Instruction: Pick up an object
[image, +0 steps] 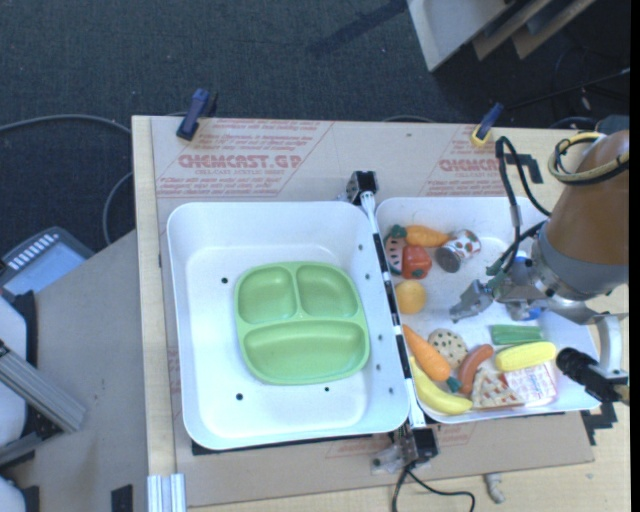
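The right bin (440, 212) holds several toy foods. At its back lie an orange carrot (428, 237), a red strawberry (413, 261) and a small grey-and-white can (459, 249). A yellow-orange fruit (410, 296) sits by the left wall. Toward the front are a second carrot (419, 349), a cookie (447, 346), a banana (440, 396), a sausage (474, 364), a yellow corn cob (525, 355) and a green piece (515, 333). My gripper (476, 299) hangs low over the middle of this bin, right of the yellow-orange fruit and above the cookie. Nothing shows in its grasp.
The left bin (200, 300) holds a green divided plate (300, 322). A black clip (362, 184) sits at the back of the divider between the bins. The arm's grey body and orange band (590, 220) cover the right bin's right side, with black cables (515, 190) looping above.
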